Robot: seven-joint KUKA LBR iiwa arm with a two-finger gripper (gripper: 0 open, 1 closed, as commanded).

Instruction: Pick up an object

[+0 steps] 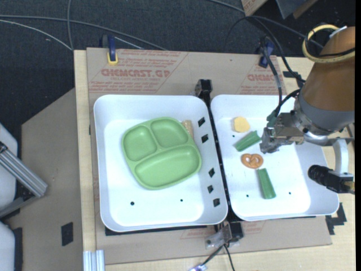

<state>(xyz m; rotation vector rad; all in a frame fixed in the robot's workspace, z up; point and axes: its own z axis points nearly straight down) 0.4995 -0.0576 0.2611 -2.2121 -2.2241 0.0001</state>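
Cardboard-topped surface (141,66) carries two bins—gripper (269,143), grip state unclear, hangs beside the pretzel (252,161), likely light, rigid—pinch across its width.

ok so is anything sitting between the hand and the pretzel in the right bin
Nothing visible stands in the way. The hand hangs over the right bin, just up and right of the pretzel, with bare white floor between them. The green pieces lie beside and below the pretzel, off that path.
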